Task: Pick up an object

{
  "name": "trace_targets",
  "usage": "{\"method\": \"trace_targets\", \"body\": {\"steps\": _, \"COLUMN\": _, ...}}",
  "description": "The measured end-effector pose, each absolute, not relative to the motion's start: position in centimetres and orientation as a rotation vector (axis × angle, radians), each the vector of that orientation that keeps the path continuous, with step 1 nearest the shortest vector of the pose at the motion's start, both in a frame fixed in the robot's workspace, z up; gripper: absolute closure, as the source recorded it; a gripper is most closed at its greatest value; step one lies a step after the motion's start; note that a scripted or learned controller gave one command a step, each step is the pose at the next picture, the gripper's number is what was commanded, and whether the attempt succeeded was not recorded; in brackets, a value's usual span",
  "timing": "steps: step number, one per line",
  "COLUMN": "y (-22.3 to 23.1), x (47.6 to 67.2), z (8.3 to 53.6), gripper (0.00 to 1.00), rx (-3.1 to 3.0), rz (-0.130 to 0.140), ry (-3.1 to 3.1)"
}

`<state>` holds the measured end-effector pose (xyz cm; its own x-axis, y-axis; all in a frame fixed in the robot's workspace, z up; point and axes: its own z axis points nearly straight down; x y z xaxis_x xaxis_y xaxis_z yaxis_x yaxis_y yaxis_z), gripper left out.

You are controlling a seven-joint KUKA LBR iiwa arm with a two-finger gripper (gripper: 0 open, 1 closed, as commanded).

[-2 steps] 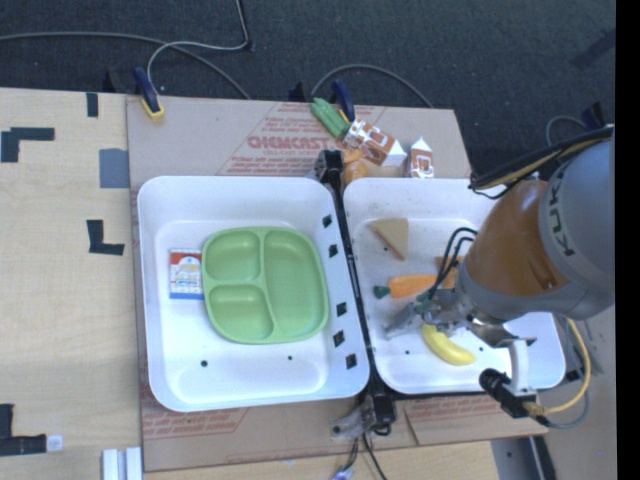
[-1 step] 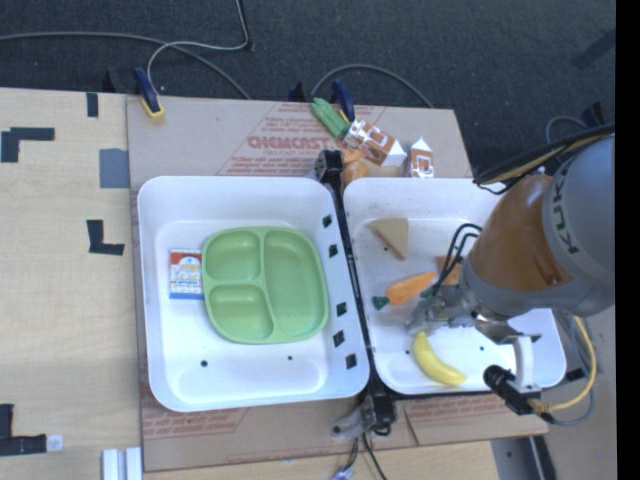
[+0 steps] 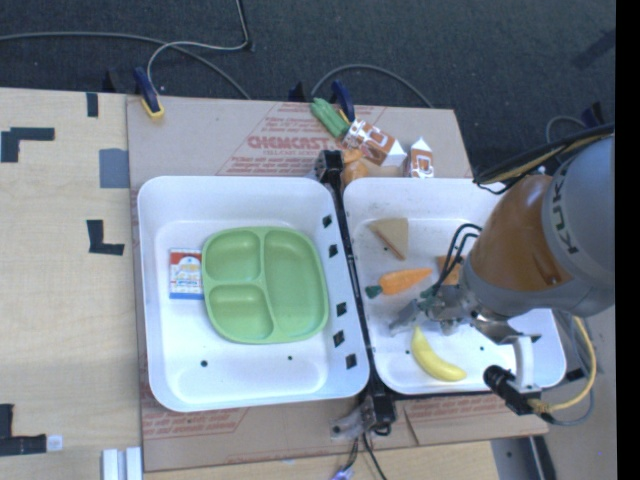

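Camera view
Arm [image 3: 545, 243]: reaches over the right bin [image 3: 520, 193].
Gripper [image 3: 425, 308]: low in that bin, between carrot and banana; blurred, so its spread cannot be told.
Carrot [image 3: 405, 281]: just left of gripper.
Banana [image 3: 435, 358]: just below gripper.
Wedge [image 3: 392, 236]: above carrot.
Left bin [image 3: 160, 268]: green tray [image 3: 267, 283], card [image 3: 185, 273] beside it.

Dark carpet [image 3: 420, 28] crossed by cables [image 3: 200, 48] is seen behind a pale wood bench [image 3: 60, 298] marked with black tape [image 3: 100, 238], with printed cardboard [image 3: 260, 143] clamped on top under even, flat light.
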<state>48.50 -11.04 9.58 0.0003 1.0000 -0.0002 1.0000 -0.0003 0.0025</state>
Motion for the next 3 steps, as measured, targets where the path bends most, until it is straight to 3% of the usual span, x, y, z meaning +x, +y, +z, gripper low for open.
{"method": "trace_targets", "body": {"steps": 1, "y": -14.8, "x": 52.2, "z": 8.6, "gripper": 0.0, "rx": 2.219, "rz": 0.003, "ry": 2.221}}
{"method": "trace_targets", "body": {"steps": 2, "y": -10.0, "x": 57.5, "z": 8.6, "gripper": 0.0, "rx": 2.215, "rz": 0.006, "ry": 2.221}}
{"method": "trace_targets", "body": {"steps": 3, "y": -10.9, "x": 55.4, "z": 8.7, "gripper": 0.0, "rx": 2.216, "rz": 0.005, "ry": 2.219}}
